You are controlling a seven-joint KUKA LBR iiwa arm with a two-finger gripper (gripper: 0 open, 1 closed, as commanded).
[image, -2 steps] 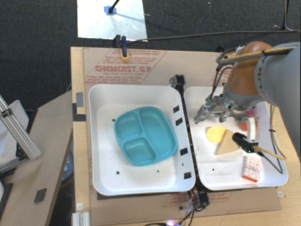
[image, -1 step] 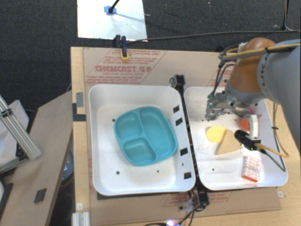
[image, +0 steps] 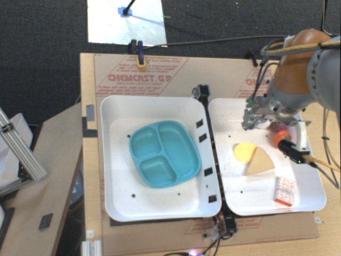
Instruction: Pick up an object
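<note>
Nearest the lens, a small orange-and-white box [image: 284, 191] lies flat in the right bin [image: 230, 188], a little nearer the camera than the tan wedge [image: 261, 164] and to its right.

Past the wedge, over the same bin's far half, the end effector [image: 251, 120] points down close to the white floor. Whether it is open or closed, or has hold of anything, cannot be told.

An orange ball [image: 281, 136] sits near the wedge's far right side, just right of the end effector. A yellow disc [image: 243, 152] touches the wedge's left edge.

Well left of the wedge, across the divider, the left bin [image: 118, 143] holds a teal tray [image: 164, 152] with three compartments. It lies flat and turned at a slant.

Both bins rest on the worktop [image: 160, 71].
</note>
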